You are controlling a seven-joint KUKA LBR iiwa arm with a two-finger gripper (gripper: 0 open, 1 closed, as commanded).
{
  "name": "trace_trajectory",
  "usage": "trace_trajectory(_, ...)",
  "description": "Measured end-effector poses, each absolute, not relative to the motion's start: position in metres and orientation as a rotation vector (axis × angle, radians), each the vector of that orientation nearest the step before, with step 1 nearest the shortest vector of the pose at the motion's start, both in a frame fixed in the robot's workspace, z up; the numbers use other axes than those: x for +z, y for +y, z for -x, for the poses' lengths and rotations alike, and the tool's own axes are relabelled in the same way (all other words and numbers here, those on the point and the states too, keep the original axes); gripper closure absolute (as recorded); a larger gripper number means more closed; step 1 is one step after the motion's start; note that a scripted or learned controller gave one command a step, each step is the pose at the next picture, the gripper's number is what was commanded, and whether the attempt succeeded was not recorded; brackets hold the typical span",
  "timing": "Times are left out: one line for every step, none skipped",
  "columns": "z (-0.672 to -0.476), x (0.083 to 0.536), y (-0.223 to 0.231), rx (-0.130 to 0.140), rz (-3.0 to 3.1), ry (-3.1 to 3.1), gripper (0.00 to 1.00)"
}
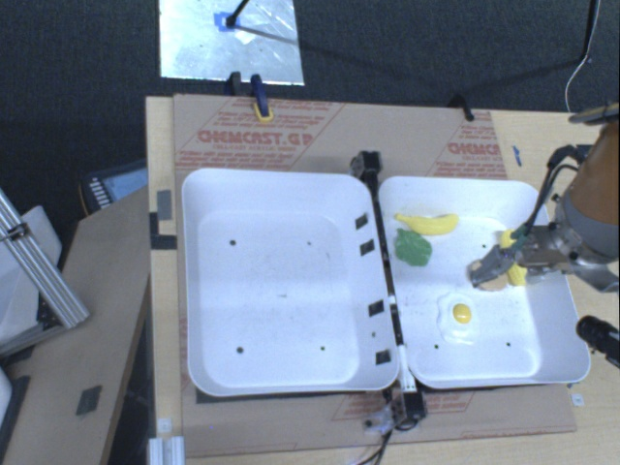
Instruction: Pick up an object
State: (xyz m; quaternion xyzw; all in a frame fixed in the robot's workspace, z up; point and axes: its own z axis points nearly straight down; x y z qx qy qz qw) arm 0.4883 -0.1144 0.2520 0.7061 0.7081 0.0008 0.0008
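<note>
Two shallow white bins sit side by side on a bench covered with printed cardboard (pixel 291 136), seen from above at a slant. The left bin (pixel 208 211) and the right bin (pixel 523 356) meet along a central seam fitted with black clips (pixel 373 250). In the right bin, a yellow banana (pixel 427 224) lies near the far wall, with a green leafy piece (pixel 414 248) just beside it on the near side. A fried-egg toy (pixel 459 314), white with a yellow yolk, rests closer to the front. The gripper (pixel 489 271) reaches in from the right and hangs low over the right bin, between the banana and the egg; a small yellow item (pixel 516 275) shows just behind its tip. How far apart the jaws stand cannot be made out, nor whether anything is held.
</note>
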Motion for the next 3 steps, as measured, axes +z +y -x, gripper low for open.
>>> trace_trajectory(-0.486, 0.180, 0.014, 0.000, -2.209, 2.244, 0.00)
trace_trajectory(-0.525, 0.265, -0.015, 0.012, -2.211, 2.219, 0.00)
trace_trajectory(-0.536, 0.486, -0.052, 0.022, -2.205, 2.213, 0.00)
